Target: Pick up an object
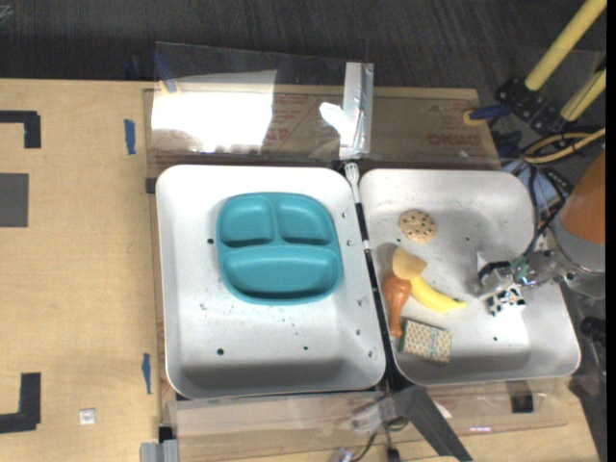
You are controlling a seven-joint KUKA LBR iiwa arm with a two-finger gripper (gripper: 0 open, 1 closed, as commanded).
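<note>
A grey robot arm (pixel 577 234) with an orange band reaches in from the right over the right-hand bin (pixel 500 195), one of two shallow white bins set side by side on a cardboard-topped bench (pixel 67 258). Its gripper (pixel 502 287) hangs low over the right side of that bin, near the bin floor and well apart from the objects gathered along the bin's left side; whether the tool is spread or pressed together cannot be told from this angle, and nothing is seen pinched in it.

The candidates for picking all lie in the right bin. A round speckled cookie (pixel 417 224) sits alone toward the far side. Nearer the camera, a yellow banana (pixel 428 295) lies at a slant, its upper end beside a pale yellow piece (pixel 408 262) and its left flank touching an orange carrot (pixel 397 301) that lies along the bin's left wall. Just in front of them rests a small tan patterned block (pixel 426 340).

The left bin (pixel 192 335) holds a teal divided plate (pixel 279 246), lying flat in its centre. A clear plastic sheet (pixel 250 114) stands behind the bins, and yellow poles (pixel 568 32) with cables show at upper right.
</note>
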